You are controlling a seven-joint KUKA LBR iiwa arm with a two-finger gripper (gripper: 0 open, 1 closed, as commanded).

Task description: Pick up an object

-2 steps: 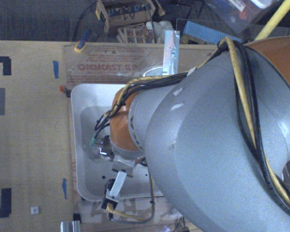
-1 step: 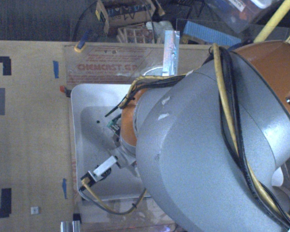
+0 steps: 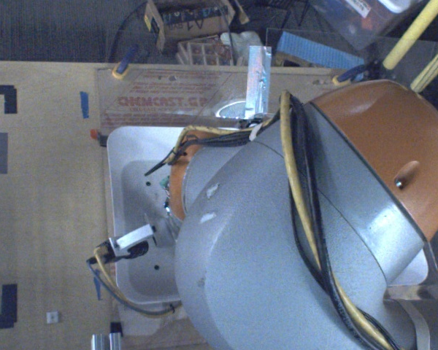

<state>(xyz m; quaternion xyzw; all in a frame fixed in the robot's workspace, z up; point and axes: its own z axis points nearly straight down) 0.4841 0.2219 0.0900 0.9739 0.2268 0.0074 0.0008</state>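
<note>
Reaching down into the left bin, the arm blocks the gripper, so whether the jaws stand apart or together cannot be told. No object can be made out beside them. The approach step is judged in hand; next, a closing and a lift are called for.

Hidden behind grey arm: most of white bin, its contents, gripper fingers. Cut off at right and bottom edges: arm body. Too small to identify: dark specks on bin floor.
</note>
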